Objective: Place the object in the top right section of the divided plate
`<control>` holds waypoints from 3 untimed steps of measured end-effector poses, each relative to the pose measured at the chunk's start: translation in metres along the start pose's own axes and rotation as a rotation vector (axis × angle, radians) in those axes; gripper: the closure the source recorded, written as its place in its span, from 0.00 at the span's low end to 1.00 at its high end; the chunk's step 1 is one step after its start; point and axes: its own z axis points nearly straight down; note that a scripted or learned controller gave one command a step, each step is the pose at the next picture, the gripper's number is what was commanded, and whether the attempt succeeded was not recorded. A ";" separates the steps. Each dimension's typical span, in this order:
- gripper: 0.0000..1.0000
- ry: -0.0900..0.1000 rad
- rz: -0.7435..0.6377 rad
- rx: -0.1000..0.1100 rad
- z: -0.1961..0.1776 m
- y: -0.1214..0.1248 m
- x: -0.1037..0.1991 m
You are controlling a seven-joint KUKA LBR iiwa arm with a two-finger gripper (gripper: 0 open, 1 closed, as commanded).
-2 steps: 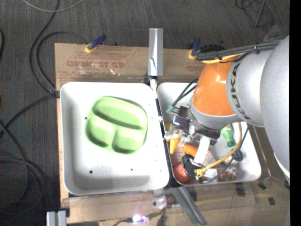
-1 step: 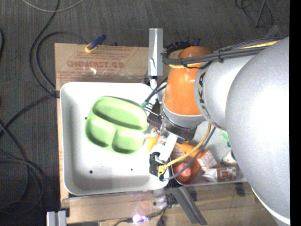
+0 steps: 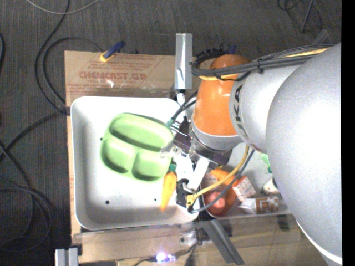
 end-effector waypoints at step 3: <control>0.00 -0.002 0.822 0.002 0.045 0.084 -0.135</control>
